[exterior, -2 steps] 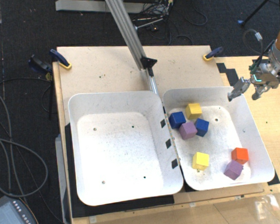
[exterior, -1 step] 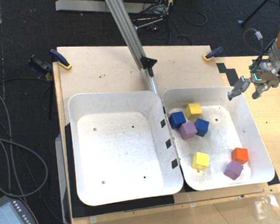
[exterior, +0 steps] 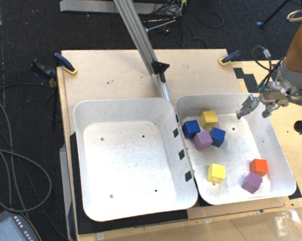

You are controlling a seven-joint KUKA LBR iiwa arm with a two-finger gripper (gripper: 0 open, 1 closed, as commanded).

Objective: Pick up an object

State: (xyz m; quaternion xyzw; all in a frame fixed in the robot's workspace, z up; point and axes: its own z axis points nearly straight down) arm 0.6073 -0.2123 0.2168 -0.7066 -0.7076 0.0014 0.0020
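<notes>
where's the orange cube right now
The orange cube sits in the right bin, near its front right corner, just above a purple cube and right of a yellow cube.

No text, label, brand, number or sign can be read anywhere; the white bins bear only dark specks and small black tabs along their shared edge; the coloured cubes are plain-faced; the screen of the grey device at the lower left is too dim to make out.
</notes>
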